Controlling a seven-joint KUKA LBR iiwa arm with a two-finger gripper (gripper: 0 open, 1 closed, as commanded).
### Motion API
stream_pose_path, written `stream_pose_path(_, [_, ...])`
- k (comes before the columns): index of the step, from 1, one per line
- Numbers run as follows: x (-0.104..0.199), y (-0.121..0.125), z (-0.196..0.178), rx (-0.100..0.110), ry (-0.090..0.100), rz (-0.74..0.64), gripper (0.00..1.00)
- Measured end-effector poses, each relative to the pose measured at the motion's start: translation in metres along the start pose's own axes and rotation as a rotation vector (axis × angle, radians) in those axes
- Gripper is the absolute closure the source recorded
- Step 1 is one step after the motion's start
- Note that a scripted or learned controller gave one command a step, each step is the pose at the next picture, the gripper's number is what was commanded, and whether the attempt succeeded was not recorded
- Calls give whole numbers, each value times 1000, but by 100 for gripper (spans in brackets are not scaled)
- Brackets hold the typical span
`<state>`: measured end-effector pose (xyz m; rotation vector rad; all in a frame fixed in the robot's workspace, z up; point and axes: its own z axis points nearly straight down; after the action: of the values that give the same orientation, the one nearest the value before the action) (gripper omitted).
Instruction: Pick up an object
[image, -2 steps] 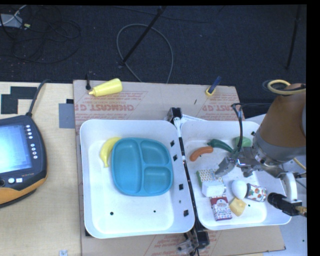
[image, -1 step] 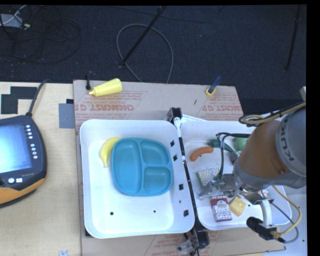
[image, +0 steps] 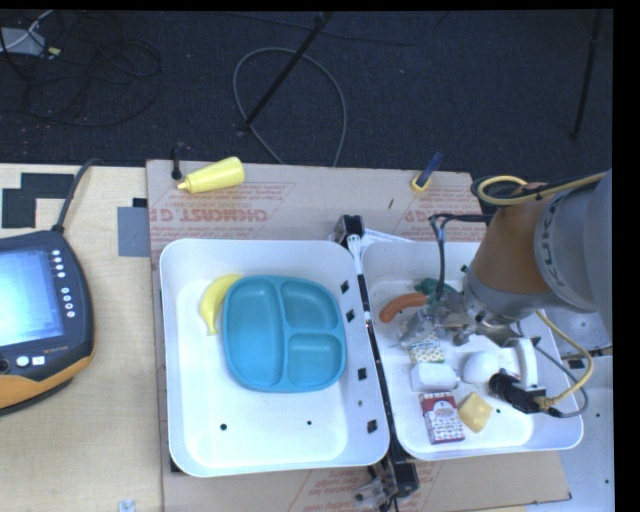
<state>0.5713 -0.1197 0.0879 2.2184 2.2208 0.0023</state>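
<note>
Right, nearest the camera in the right bin (image: 560, 435) lies a flat red packet (image: 441, 417) with a pale print, and just beside it a small yellow wedge (image: 475, 411), waxy-looking. Up from those sits a white boxy block (image: 434, 376) and a rounded white lump (image: 480, 362), smooth and matte. A patterned little card (image: 426, 350) lies tilted just above the block. Further up, an orange sausage-shaped piece (image: 401, 303) curves beside a small green item (image: 430, 288).

Over in the left bin (image: 190, 420), a glossy blue plastic plate (image: 283, 333) with three compartments lies flat, and a yellow banana-like shape (image: 211, 300) pokes out from under its left edge.

Now the arm (image: 560, 250): grey shell, orange band, bent down from the right over the right bin. The pincer (image: 440, 322) is low among the clutter, between the orange piece and the patterned card; how far it is parted I cannot tell, and nothing is plainly seen in its grip. A black cable connector (image: 512, 390) hangs off the wrist near the white lump.

Farther back, on the cardboard-covered surface (image: 300, 205), a yellow plastic bottle (image: 213, 176) lies on its side. At the left rests a grey-and-orange teach pendant (image: 40, 310) with a lit screen. Beyond, dark carpet with looping cables (image: 290, 95).
</note>
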Motion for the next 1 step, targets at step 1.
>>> stream_pose_path(1, [-9,67,0,-1,0,-1,0])
